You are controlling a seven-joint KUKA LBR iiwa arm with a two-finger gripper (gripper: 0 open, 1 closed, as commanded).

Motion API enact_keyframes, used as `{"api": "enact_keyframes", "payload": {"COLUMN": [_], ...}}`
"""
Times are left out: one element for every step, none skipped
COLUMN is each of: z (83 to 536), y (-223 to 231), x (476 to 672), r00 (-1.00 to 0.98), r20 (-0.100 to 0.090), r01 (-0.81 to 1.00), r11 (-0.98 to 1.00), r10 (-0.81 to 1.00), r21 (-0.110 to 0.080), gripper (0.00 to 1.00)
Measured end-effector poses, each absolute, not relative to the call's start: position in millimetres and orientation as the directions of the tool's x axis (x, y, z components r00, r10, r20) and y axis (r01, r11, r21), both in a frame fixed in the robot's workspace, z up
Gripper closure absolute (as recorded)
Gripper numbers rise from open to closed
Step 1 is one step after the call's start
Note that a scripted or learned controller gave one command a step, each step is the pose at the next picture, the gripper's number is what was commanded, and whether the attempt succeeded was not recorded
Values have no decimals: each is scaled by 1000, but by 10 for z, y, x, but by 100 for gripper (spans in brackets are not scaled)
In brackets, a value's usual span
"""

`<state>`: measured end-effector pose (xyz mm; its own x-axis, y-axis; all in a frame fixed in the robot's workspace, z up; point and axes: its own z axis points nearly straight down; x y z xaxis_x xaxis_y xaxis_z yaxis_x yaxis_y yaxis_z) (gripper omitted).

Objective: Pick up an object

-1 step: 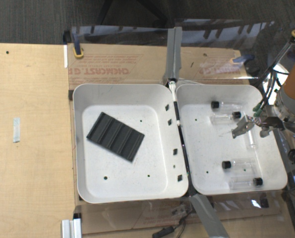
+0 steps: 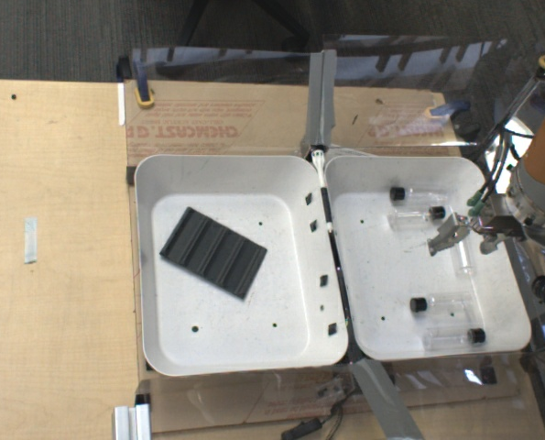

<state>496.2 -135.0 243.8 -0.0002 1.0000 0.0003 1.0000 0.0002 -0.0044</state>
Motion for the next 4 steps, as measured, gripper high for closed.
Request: {"api": "enact_keyframes", "payload": {"z": [2438, 1634, 1636, 1636], "y": [-1350, -1918, -1919, -1919], "x": [4962, 5344, 5344, 5344], "r00": [0, 6, 6, 6], "r20": [0, 0, 0, 0], "r01": [1000, 1000, 1000, 1000], "r11": [0, -6, -6, -6], "r10": [1000, 1000, 1000, 1000], "r21": [-4, -3, -3, -3], "gripper": [0, 0, 0, 0]}}
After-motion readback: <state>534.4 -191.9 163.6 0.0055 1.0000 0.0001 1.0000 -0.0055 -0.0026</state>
